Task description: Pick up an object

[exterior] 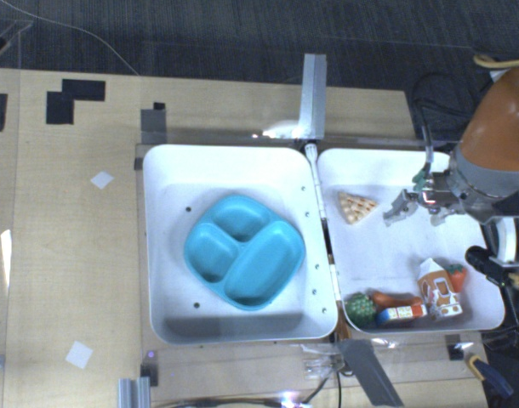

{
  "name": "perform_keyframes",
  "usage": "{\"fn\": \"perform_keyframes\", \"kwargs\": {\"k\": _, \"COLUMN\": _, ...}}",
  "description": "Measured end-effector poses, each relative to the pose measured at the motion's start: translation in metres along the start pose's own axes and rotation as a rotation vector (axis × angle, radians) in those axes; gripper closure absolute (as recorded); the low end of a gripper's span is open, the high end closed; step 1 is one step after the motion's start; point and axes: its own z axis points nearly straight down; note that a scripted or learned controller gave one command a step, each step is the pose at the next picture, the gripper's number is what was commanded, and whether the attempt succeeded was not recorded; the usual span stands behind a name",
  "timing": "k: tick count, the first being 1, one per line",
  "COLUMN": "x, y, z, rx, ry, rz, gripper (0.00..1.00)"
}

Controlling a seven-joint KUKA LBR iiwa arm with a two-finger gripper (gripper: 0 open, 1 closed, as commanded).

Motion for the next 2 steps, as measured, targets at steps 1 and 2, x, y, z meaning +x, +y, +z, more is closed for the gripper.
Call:
{"fn": "perform_keyframes", "kwargs": {"k": 1, "x": 0.014, "y": 0.019, "z": -0.029, "rx": -0.002, "ry": -0.001, "rz": 0.007, "gripper": 0.00}}
{"fn": "perform_keyframes", "kwargs": {"k": 2, "x": 0.051, "y": 0.024, "z": 0.007, "rx": -0.001, "ry": 0.000, "rz": -0.123, "gripper": 0.00}}
